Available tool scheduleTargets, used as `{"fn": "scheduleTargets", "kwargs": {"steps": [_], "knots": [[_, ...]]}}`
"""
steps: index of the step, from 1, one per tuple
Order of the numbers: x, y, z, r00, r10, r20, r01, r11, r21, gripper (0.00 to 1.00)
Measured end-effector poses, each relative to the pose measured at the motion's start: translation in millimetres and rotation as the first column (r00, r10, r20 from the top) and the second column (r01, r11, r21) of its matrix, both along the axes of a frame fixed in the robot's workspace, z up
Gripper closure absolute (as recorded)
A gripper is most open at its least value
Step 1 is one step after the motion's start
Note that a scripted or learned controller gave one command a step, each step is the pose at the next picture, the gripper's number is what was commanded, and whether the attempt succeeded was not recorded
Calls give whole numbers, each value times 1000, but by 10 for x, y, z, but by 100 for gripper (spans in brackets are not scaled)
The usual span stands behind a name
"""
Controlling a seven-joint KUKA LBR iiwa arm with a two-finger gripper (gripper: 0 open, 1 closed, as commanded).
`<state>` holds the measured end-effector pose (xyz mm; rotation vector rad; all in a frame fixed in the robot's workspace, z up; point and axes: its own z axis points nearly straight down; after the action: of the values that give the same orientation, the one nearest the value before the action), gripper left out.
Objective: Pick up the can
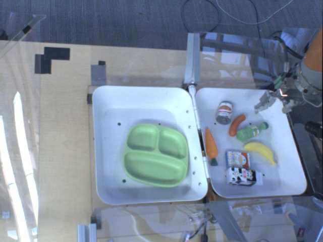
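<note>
Nearest me, my end effector (275, 99), spread wide and holding nothing, is hovering at three o'clock of the can (224, 112); I'm approaching, next needing to centre over it.

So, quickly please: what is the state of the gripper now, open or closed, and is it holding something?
Gripper: jaws open, holding nothing, above the right bin's far right corner; the can lies apart.

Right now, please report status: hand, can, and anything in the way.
Hand open, holding nothing, over right bin far edge. Can upright, free. Sausage close beside it.
</note>
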<state>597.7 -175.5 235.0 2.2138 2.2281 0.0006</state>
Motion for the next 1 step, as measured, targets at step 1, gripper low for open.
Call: {"fn": "scheduleTargets", "kwargs": {"steps": [1], "knots": [[478,902,-1219,972,235,-1,-235,972,1,0]]}}
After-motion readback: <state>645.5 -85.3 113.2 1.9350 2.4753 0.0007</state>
